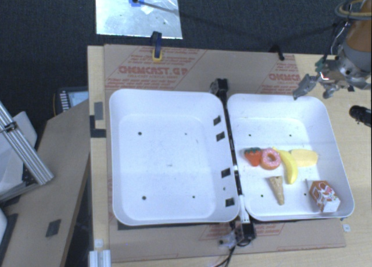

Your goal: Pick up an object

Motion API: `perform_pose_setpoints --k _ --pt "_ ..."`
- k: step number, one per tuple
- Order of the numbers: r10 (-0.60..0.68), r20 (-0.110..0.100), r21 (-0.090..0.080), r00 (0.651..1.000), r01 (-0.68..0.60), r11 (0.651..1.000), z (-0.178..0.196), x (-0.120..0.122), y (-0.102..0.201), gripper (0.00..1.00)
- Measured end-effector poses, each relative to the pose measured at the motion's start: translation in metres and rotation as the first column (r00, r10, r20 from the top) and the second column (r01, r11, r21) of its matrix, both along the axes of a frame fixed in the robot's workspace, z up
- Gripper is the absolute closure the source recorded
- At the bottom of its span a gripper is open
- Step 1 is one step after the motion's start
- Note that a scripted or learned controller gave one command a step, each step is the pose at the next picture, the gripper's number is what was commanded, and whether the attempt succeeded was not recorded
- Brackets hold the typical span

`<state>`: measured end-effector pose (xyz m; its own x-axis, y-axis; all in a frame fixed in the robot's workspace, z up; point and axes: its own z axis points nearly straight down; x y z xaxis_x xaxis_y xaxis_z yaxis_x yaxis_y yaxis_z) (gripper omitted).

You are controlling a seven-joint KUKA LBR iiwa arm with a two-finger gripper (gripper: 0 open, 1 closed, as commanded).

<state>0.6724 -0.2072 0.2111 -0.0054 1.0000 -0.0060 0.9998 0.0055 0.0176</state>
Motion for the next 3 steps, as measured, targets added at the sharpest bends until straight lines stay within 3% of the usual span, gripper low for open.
perform_pose_setpoints --k 1,2,3 --pt "0.001 -0.024 0.010 1.000 -0.001 1.000 -0.132 -0.005 0.003 0.00" --pt "0.002 -0.012 0.004 1.000 -0.002 1.000 -0.114 -0.002 0.001 1.00" --pt "0.006 -0.006 0.005 1.000 -0.006 1.000 -0.024 -0.001 0.078 1.00"
